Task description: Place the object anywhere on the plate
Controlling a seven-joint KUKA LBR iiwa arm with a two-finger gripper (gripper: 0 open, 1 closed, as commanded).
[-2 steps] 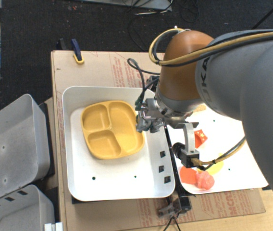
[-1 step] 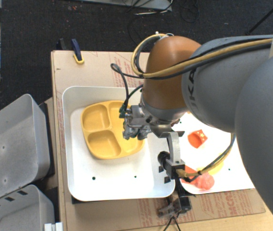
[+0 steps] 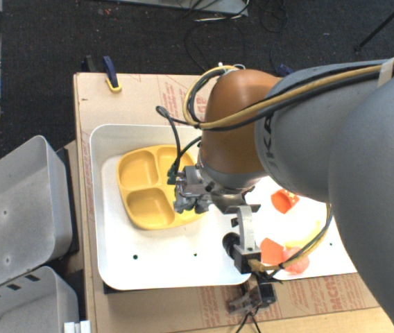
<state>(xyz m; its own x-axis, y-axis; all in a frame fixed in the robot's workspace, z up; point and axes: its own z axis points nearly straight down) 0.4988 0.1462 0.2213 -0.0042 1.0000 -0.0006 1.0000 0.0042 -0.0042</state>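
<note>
The grey arm [image 3: 336, 151] with its smooth orange band [image 3: 235, 127] swept in from the right and hid much of the white bin [image 3: 148, 262] on the cardboard-topped bench [image 3: 89, 116]. A second white bin [image 3: 16, 200] sat to the left. One yellow plastic plate [image 3: 145, 186], split into compartments, lay at the bin's left. The gripper [image 3: 186, 200] hung at the plate's right edge; whether it was spread or pinching anything could not be told. Three orange pieces lay right of it: one [image 3: 284, 200] farther, two [image 3: 272, 250] [image 3: 297, 262] nearer, off the plate.
</note>
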